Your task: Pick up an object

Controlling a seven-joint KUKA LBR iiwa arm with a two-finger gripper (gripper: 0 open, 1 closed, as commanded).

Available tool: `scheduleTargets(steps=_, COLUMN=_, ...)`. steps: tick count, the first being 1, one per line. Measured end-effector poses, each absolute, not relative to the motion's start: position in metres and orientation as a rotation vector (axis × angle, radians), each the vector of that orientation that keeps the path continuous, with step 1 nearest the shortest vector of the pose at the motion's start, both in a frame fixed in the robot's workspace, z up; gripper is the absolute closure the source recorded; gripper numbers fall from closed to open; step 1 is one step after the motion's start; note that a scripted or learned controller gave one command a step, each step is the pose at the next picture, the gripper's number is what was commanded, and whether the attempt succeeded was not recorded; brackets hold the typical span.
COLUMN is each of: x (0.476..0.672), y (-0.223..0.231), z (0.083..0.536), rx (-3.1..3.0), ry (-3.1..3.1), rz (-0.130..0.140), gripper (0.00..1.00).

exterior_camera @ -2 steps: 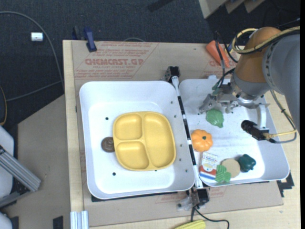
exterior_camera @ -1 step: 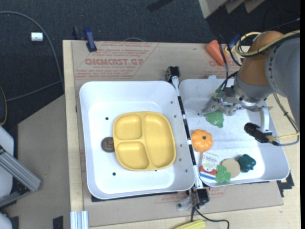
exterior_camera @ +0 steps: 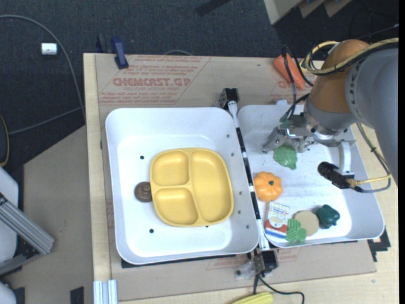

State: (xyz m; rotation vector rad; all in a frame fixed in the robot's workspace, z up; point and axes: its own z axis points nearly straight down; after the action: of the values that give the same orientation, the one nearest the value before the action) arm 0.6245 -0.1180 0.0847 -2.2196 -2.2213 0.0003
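Observation:
My gripper (exterior_camera: 288, 145) hangs over the upper part of the right bin (exterior_camera: 367, 198), open, its grey fingers (exterior_camera: 271, 143) spread apart. A light green toy vegetable (exterior_camera: 286, 158) lies on the bin floor right below the fingertips; I cannot tell whether they touch it. Nothing is held between the fingers. Further down the same bin are an orange pumpkin (exterior_camera: 267, 185), a white, red and blue packet (exterior_camera: 276, 218), a tan round piece (exterior_camera: 307, 220), a small bright green piece (exterior_camera: 295, 232) and a dark green pepper (exterior_camera: 328, 215).
The left bin (exterior_camera: 126, 138) holds a yellow divided plate (exterior_camera: 190, 187) with a small brown round thing (exterior_camera: 142, 191) at its left side. A raised divider (exterior_camera: 243, 163) separates the two bins. The arm comes in from the upper right.

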Motion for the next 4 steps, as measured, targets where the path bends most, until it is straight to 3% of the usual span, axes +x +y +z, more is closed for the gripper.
scheduleTargets(steps=1, x=0.625, y=-0.118, z=0.095, rx=-2.22, ry=-2.223, rz=-0.001, gripper=1.0)
scheduleTargets(steps=2, x=0.625, y=-0.118, z=0.095, rx=-2.22, ry=-2.222, rz=-0.001, gripper=0.0)
scheduleTargets(steps=4, x=0.604, y=-0.13, z=0.085, rx=-2.222, ry=-2.219, rz=0.001, gripper=0.0)
